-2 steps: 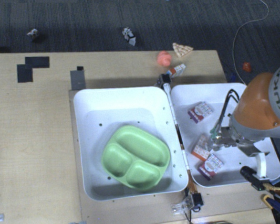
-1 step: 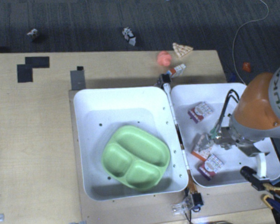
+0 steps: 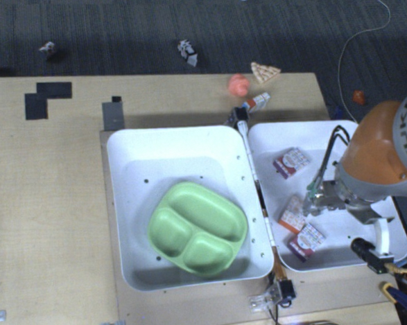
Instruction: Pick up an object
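Gripper (image 3: 310, 201) low in right bin (image 3: 326, 132), beside middle packet (image 3: 292, 215) near divider; finger spread indiscernible, likely lining up a pick.

Two white bins (image 3: 126, 198); one green tray (image 3: 197, 226); three packets (image 3: 291, 162).

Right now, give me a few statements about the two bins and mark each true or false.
1. A green divided plate lies in the left bin. True.
2. Three small packets sit in the right bin. True: one near the top, two lower.
3. The tool hangs over the left bin. False: it is over the right bin, beside the middle packet.
4. A pink ball lies inside the left bin. False: it rests on the bench beyond the bins.
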`<action>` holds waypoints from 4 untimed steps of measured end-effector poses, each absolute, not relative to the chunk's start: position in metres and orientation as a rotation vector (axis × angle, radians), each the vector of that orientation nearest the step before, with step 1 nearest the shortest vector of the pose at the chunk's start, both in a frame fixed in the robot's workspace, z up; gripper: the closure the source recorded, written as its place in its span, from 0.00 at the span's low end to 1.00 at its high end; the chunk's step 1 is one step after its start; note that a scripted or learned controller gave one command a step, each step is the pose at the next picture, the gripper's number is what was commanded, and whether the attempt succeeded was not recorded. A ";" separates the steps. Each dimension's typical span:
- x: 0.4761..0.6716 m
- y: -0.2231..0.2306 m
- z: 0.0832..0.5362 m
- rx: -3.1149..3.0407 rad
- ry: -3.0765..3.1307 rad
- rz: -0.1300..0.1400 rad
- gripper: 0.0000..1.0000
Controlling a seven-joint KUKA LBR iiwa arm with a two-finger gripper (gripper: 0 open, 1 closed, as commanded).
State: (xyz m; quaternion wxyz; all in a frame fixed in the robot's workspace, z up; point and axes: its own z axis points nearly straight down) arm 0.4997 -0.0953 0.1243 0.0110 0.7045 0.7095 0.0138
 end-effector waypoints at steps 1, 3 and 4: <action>0.500 -0.095 0.124 2.198 2.214 0.043 0.00; 0.496 -0.081 0.103 2.202 2.212 0.032 1.00; 0.496 -0.082 0.103 2.202 2.211 0.031 0.00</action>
